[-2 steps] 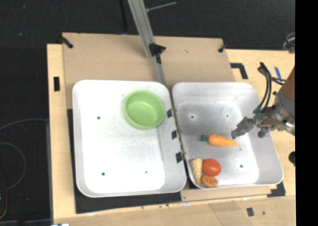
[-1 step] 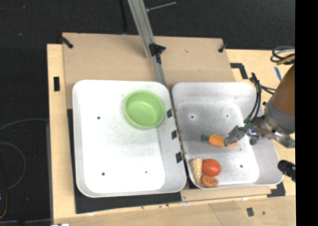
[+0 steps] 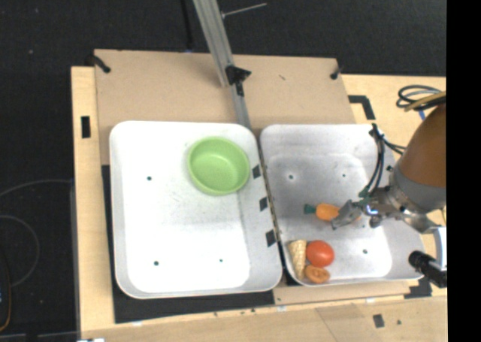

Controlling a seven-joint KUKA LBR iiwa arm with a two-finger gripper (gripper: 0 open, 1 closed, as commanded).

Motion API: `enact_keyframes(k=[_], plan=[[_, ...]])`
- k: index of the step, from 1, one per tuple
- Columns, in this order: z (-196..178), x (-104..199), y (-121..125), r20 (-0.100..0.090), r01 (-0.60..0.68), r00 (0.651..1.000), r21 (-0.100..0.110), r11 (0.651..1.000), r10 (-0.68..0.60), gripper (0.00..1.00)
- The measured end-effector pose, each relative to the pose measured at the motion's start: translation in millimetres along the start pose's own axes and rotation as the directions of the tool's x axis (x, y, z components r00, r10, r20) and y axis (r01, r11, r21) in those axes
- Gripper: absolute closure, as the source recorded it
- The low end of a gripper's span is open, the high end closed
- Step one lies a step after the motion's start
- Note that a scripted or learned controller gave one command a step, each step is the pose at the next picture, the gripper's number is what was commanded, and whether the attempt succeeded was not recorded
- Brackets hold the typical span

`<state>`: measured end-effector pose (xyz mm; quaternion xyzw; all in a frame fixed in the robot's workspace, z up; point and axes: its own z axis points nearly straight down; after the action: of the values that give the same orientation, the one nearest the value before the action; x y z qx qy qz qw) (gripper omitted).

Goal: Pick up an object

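Observation:
In the right bin (image 3: 301,152) a small orange carrot-like piece (image 3: 327,212) with a green tip lies near the middle. My gripper (image 3: 349,216) hangs low over the bin just right of that piece, its dark tip right against the orange end. Nearer the front edge of the same bin sit a red tomato (image 3: 321,252), a pale yellow piece (image 3: 298,255) and a small orange piece (image 3: 317,275). A green bowl (image 3: 219,166) stands in the left bin (image 3: 150,243).
The arm's orange band (image 3: 428,156) and grey wrist come in over the right bin's right wall. A slanted metal pole (image 3: 214,28) rises behind the bins. Cables (image 3: 417,96) lie on the bench at the right.

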<state>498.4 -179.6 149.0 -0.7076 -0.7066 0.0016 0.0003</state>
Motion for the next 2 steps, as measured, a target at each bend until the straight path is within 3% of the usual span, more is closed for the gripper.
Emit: enact_keyframes(k=[1, 2], plan=[[-13.3, 0.1, 2.5, -0.001, -0.002, 1.000, -0.009, 1.000, 0.002, 1.00], [-57.8, 2.4, 8.5, 0.000, 0.006, 1.000, -0.010, 1.000, -0.006, 1.00]])
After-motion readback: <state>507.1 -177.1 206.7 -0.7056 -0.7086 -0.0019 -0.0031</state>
